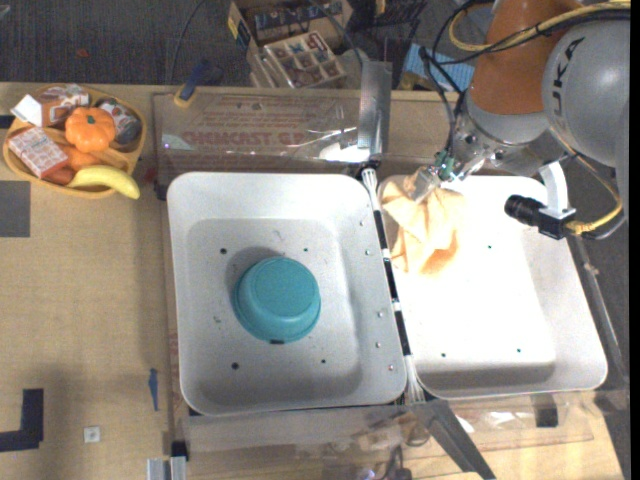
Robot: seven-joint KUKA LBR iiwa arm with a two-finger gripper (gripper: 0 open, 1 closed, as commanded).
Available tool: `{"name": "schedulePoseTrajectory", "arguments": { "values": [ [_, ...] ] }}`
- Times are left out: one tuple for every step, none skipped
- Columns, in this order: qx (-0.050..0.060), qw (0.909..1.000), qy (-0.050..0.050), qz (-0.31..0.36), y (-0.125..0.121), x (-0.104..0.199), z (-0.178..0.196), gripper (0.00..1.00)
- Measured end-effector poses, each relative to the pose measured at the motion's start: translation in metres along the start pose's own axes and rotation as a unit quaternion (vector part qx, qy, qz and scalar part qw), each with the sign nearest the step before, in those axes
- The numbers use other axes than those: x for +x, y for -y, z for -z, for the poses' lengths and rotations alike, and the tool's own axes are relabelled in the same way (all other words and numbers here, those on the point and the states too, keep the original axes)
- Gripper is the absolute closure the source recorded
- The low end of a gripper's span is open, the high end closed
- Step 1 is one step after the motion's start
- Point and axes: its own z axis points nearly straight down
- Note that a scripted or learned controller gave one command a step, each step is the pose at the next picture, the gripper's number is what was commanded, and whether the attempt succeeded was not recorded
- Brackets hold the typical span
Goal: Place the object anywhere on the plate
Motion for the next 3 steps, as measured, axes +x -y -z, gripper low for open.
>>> {"name": "schedulePoseTrajectory", "arguments": {
  "values": [
    [0.0,1.0,0.0,-0.001,0.0,-0.002,0.04,1.0],
    [0.001,0.9803,-0.002,0.197,-0.004,0.045,0.032,1.0],
    [0.0,0.9225,-0.002,0.386,-0.005,0.089,0.041,1.0]
  ]
}}
